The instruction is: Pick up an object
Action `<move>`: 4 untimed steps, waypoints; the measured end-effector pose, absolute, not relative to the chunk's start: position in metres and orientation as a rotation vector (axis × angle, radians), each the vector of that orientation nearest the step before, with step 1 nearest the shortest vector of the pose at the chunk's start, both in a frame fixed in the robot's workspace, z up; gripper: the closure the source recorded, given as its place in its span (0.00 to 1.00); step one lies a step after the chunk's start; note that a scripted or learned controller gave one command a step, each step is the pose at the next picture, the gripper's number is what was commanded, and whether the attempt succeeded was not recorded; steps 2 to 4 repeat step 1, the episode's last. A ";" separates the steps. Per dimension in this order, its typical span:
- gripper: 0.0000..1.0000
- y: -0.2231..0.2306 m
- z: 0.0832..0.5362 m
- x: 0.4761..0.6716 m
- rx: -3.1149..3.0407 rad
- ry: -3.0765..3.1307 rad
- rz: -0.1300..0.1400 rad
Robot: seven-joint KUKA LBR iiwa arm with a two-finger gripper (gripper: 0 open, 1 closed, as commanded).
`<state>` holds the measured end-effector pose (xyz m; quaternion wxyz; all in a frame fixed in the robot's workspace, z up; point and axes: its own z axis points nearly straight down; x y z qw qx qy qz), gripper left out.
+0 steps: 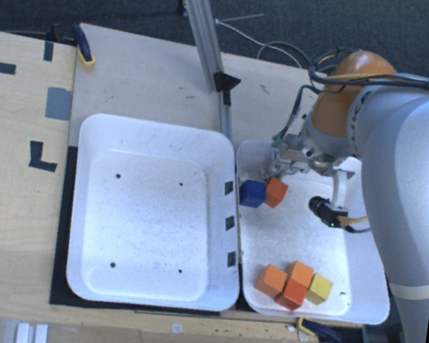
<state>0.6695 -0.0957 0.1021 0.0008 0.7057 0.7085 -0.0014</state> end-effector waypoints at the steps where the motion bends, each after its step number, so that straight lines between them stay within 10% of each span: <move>1: 0.00 -0.095 0.101 0.669 2.215 2.226 -0.006; 4: 0.00 -0.095 0.101 0.669 2.215 2.226 -0.006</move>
